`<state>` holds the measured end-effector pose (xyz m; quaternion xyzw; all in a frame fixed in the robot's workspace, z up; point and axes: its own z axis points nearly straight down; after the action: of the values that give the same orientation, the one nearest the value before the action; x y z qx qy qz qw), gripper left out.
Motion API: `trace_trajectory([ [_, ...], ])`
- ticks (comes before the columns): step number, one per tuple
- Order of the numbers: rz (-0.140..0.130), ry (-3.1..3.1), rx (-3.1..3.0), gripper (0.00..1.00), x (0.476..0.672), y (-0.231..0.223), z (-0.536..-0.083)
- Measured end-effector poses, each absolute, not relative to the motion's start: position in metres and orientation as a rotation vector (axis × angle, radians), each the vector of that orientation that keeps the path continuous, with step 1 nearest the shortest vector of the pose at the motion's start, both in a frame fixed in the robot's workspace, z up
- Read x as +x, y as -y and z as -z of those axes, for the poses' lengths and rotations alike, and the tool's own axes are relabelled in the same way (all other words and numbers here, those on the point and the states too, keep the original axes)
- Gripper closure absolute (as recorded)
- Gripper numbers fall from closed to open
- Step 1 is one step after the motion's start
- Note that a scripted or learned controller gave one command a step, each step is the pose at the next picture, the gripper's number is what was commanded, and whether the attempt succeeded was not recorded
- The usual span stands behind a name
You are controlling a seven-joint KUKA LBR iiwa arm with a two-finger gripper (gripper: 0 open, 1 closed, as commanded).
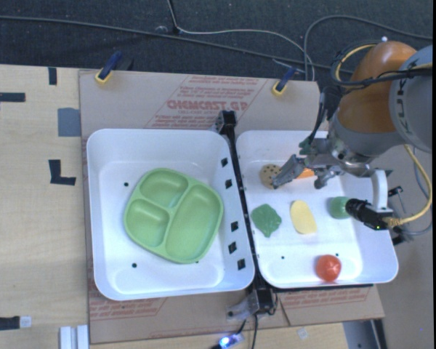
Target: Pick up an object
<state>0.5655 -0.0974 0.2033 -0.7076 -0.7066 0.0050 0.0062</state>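
Observation:
The right bin [378,264] holds several small items. A round tan waffle-like disc [269,172] lies at its far left, with a green leafy piece [266,219] and a pale yellow piece [302,217] in the middle. A small green lump [338,207] sits to the right and a red tomato [328,267] near the front. My gripper [299,182] hangs over the back of this bin, open, its fingers spread wide. A small orange piece [305,171] shows between the fingers, close to the left one [282,178]. The left fingertip ends just beside the tan disc.
In the left bin [105,155] a green divided plate [176,214] lies flat. A black divider [236,195] with clips runs between the bins. Cables trail from the arm along the right bin's right side.

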Motion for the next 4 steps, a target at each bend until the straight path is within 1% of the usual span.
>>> trace_trajectory([
  [1,-0.002,2.222,-2.218,0.0,0.568,0.097,-0.211],
  [2,-0.009,2.218,-2.216,0.0,0.565,0.099,-0.146],
  [3,-0.004,2.222,-2.217,0.0,0.562,0.093,-0.084],
  [4,0.004,2.225,-2.22,0.0,0.564,0.092,-0.086],
])
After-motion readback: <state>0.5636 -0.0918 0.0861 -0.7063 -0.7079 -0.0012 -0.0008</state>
